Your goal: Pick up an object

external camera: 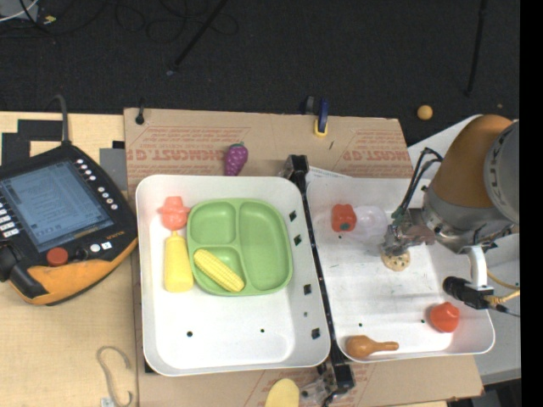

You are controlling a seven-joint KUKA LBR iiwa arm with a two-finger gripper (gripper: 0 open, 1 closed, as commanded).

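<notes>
Bench [68, 346] — two bins [221, 346], pendant [59, 219], cardboard [195, 142].

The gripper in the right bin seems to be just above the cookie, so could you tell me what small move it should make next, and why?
Probably a short, straight descent. The gripper sits directly over the cookie on the right bin floor, and nothing shows between its fingers. The red pepper and tomato lie well apart, so lowering should not disturb them.

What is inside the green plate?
A yellow corn lies in the green plate's lower left section, poking over the rim. The other two sections show bare green. Whatever is under the corn is hidden.
</notes>
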